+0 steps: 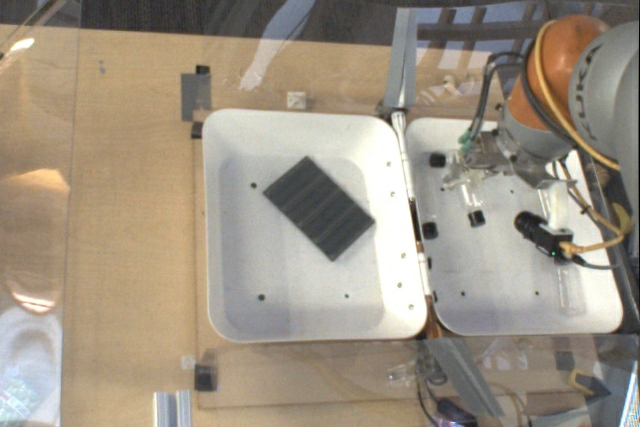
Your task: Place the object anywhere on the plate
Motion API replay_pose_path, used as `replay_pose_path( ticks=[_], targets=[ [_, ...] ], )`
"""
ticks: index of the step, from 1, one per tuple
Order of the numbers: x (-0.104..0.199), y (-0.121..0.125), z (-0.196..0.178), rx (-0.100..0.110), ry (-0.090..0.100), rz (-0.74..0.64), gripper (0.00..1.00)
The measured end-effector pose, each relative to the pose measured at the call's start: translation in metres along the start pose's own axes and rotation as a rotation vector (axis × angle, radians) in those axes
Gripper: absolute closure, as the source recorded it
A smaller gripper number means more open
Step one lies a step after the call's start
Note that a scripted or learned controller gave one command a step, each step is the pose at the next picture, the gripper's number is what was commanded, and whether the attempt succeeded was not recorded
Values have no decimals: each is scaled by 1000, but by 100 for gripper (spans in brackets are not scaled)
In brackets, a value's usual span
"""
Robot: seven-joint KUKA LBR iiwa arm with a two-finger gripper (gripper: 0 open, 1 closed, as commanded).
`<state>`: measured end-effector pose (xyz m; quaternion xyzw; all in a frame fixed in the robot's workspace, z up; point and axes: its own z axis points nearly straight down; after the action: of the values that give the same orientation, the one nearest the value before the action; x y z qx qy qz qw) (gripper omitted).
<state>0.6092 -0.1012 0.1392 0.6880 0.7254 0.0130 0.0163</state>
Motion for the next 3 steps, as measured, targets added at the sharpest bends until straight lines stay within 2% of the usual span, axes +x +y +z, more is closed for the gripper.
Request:
replay_pose_path(
  ticks=[1, 3],
  targets=[
    [-13, 36, 24, 20, 4, 26, 100],
    [-10, 42, 0, 8, 1, 12, 100]
  ],
)
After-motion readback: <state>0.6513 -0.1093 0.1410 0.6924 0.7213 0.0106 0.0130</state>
